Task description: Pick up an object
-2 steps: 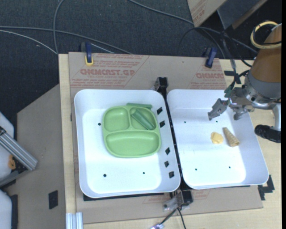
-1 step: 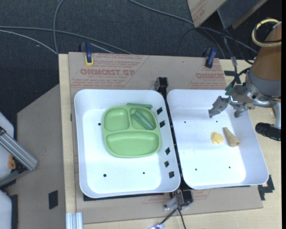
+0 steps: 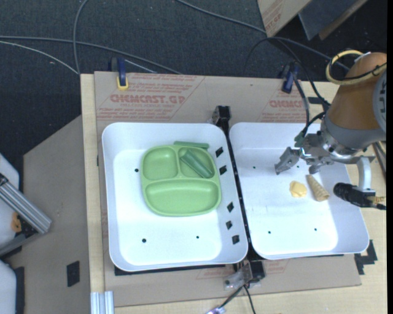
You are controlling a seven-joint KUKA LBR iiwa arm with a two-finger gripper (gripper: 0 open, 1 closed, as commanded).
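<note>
At the near edge of the bench, a clamp fitting (image 3: 245, 274) and a thin cable are seen below the seam where the two white bins meet. The bins rest on a brown board (image 3: 184, 92) printed with red lettering, and the board is pinned at its far edge by two blue clamps (image 3: 122, 72). To the near left, a metal rail (image 3: 21, 205) is laid at a slant on the dark carpet.

In the left bin (image 3: 123, 202), a green divided plate (image 3: 180, 181) is set, with a darker green piece lying in its far right compartment. In the right bin (image 3: 288, 233), a small pale yellow lump (image 3: 298, 189) and a tan cone-shaped piece (image 3: 317, 187) are found just beside each other, right of centre.

The gripper (image 3: 293, 160) is held above the right bin, just beyond those two pieces; its fingers are seen spread apart with nothing between them. The arm's orange band (image 3: 356, 101) is visible at the right.

Farther off, dark carpet (image 3: 153, 30) crossed by loose cables is seen, with a cardboard box (image 3: 282, 12) at the far edge.
</note>
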